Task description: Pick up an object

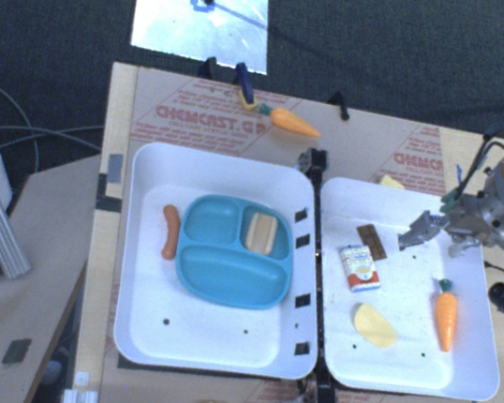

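Pincer point(415, 233) sits over the upper right of the right bin point(466, 377), arm entering from the right. Can't tell whether it's open or closed at this angle; nothing visible between its tips.

Right bin contents: brown rectangular bar point(371, 241) just left of the pincer, small milk-style carton point(358, 267) below the bar, flat yellow chip-shaped piece point(375, 325) lower centre, plastic carrot point(445, 316) near the right wall.

Left bin point(137, 301): blue compartment plate point(230, 251) with a tan bread-like slab point(261, 233) in its upper right section, sausage point(170, 230) lying beside the plate's left edge.

A second carrot point(290, 121) lies on the table point(413, 145) behind the bins.
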Tool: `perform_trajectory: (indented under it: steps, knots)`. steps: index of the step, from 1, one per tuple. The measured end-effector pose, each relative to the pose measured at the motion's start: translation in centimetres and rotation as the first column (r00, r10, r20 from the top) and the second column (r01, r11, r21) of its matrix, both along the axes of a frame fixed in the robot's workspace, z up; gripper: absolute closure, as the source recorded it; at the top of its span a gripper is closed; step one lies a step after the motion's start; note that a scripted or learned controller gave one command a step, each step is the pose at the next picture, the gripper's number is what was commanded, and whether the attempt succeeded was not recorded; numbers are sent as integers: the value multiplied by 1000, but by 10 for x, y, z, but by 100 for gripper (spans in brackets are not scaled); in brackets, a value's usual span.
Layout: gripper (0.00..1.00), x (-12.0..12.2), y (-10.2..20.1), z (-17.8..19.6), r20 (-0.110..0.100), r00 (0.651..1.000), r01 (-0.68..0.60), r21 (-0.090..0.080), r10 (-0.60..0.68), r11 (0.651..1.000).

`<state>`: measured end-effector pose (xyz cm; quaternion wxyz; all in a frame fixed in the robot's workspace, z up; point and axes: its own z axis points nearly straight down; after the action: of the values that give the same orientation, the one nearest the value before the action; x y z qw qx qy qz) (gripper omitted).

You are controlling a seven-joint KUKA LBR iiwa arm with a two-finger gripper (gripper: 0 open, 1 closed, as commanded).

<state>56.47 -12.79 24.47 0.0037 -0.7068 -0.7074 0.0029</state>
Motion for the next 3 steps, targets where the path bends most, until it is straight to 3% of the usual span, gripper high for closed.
perform_trajectory:
  steps: [1, 3]
  knots:
    - [0, 2, 0, 6, 11, 1000, -2, -1, 2, 1000]
    - [0, -4, -5, -103, 7, 1000, 0, -1, 0, 1000]
